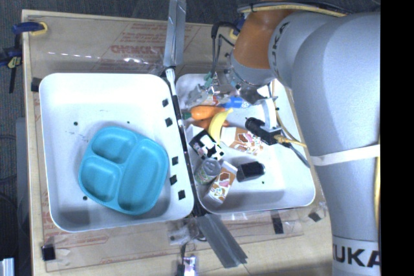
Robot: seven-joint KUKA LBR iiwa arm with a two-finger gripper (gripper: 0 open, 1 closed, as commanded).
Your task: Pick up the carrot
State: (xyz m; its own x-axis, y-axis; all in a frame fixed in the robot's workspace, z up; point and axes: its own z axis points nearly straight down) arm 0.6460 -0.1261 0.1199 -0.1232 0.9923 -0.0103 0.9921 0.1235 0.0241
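Observation:
The orange carrot [202, 113] lies near the back left corner of the right bin [292, 185], close to the wall between the bins. A yellow banana [220, 123] rests against its right end. My gripper [215, 91] hangs just behind and above the carrot, at the bin's far edge, under the orange wrist band [257, 42]. The arm's bulk hides much of the gripper, and nothing shows as held in it.
In the right bin there are also a black-and-white object [207, 146], a small can [208, 169], a black block [251, 169] and printed packets [222, 185]. A blue divided plate [123, 169] sits in the left bin [65, 100].

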